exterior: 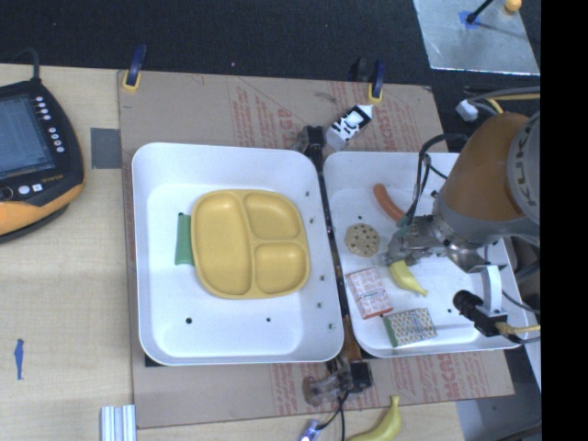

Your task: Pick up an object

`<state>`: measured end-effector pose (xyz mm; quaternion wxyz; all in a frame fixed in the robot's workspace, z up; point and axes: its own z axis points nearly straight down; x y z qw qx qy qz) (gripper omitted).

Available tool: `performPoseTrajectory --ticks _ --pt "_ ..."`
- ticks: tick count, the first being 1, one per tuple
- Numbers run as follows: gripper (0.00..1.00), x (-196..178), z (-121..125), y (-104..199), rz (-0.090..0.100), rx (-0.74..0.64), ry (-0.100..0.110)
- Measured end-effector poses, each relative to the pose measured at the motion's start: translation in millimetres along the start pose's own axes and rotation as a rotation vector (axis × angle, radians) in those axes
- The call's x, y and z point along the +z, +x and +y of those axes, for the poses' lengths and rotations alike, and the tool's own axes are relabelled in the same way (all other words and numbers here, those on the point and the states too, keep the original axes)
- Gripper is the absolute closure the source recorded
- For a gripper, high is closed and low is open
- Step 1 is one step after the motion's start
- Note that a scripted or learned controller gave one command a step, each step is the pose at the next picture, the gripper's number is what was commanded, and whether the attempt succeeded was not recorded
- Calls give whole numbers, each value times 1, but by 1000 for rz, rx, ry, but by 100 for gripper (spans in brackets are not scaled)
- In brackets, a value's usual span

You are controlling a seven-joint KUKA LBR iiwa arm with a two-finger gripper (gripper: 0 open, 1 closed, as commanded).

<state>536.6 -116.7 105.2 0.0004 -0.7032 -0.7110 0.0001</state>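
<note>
My gripper (402, 249) hangs low over the middle of the right bin (432, 168), under the grey wrist and orange band. Its tip is right at the upper end of a small yellow banana (408, 278), and whether it touches the banana is unclear. To the left of the gripper lies a round brown cookie (362, 239). An orange sausage (388, 201) lies behind it. A red-and-white packet (369, 292) and a green patterned packet (410, 326) lie nearer the bin's front.
The left bin (156, 329) holds a yellow divided plate (250, 243) with a green piece (184, 239) at its left edge. A teach pendant (28, 159) rests at far left. Another banana (382, 423) lies below the bins, and a black-and-white object (349, 124) behind them.
</note>
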Motion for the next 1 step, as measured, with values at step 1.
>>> performPoseTrajectory --ticks 1 --pt "100 -87 37 73 0 6 2"
